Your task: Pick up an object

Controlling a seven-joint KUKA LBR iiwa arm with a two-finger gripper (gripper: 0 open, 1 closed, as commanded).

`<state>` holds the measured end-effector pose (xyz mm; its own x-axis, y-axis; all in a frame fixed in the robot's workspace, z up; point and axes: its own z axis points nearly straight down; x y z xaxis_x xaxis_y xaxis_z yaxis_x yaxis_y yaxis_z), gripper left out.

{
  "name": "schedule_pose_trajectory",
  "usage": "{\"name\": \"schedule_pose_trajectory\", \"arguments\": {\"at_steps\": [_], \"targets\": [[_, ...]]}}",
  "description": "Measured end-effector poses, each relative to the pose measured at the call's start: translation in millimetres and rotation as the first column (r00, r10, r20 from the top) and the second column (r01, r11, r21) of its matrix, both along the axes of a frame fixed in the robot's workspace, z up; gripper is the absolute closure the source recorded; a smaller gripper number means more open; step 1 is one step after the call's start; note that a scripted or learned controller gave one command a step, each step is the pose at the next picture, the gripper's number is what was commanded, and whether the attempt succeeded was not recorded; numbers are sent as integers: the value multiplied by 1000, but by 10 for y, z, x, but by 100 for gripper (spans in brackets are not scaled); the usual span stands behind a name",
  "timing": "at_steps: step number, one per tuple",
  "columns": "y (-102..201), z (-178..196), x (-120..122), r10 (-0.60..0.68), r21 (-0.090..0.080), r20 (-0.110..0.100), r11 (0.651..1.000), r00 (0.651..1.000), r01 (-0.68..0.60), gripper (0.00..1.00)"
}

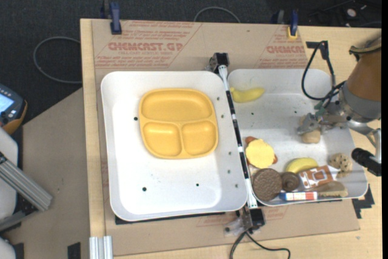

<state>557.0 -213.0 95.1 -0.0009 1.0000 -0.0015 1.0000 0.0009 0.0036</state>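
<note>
so my gripper (pixel 310 125) is down at 3 o'clock in the right white plastic bin (pixel 273 79), right over a small tan lump (pixel 311 137), grip state unclear honestly, so I'd centre it before lifting.

I see the worktop (pixel 97 148) covered by a tan board printed with red "CHEMCAST" lettering along its far edge. Two blue clamps, left clamp (pixel 113 15) and right clamp (pixel 293 22), grip that far edge. Directly on the board sit two shallow white bins, side by side and touching along a shared seam: the left bin (pixel 121 191) and the right bin (pixel 273 79). A black cable (pixel 254 242) trails off the near edge.
</note>
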Motion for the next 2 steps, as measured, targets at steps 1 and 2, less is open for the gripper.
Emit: {"name": "schedule_pose_trajectory", "arguments": {"at_steps": [1, 2], "targets": [[910, -108, 634, 10, 4, 2, 1000, 1000, -10, 100], [1718, 958, 386, 7, 3, 4, 1000, 1000, -7, 100]]}}
